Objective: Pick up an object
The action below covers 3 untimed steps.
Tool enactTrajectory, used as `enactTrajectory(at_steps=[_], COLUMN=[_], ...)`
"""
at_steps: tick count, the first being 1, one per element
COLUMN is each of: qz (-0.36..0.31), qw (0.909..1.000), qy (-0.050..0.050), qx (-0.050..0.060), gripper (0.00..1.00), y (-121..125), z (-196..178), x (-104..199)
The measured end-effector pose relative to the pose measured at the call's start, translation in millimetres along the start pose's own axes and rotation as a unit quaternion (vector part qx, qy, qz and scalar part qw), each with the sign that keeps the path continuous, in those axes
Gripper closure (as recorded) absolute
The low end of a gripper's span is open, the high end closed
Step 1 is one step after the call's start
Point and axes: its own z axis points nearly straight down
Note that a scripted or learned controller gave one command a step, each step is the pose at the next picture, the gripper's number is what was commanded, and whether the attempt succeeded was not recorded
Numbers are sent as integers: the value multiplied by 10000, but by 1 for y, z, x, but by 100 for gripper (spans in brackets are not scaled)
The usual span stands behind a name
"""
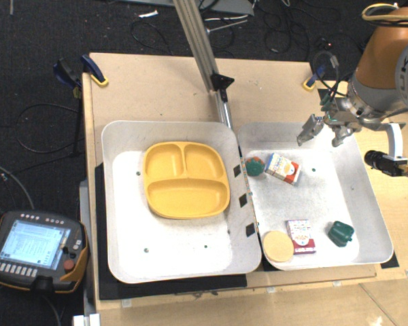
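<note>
Nearest the camera, a teach pendant (35, 249) with a lit screen is lying on the floor to the left of the surface (156, 87). In the right bin (357, 175), along its near edge, a round tan disc (279, 246) is sitting just beside a small red and white box (300, 236), and a dark green block (341, 233) is resting well to their right. Further back in that bin, a white carton with red and yellow print (283, 168) is lying tilted, with a small green and red piece (254, 166) just to its left, near the bin's left wall. In the left bin (115, 182), a yellow divided tray (186, 180) is sitting slightly far of the middle, with three compartments showing. Beyond the carton, the tool (326, 132) is hanging over the far right part of the right bin, its two fingers spread apart with nothing between them, well apart from every object below. The grey arm with its orange band (384, 56) is reaching in from the right. A slanted metal pole (198, 36) is rising at the far side of the surface.
</note>
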Motion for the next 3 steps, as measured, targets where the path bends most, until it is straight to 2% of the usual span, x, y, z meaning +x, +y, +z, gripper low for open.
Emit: enactTrajectory(at_steps=[1, 2, 3], qz=[-1, -2, 18], qw=[10000, 10000, 10000], qy=[-3, 2, 9], qx=[-3, 14, -37], gripper=[0, 0, 0], y=[0, 0, -1], z=[0, 43, 100], x=[0, 2, 1])
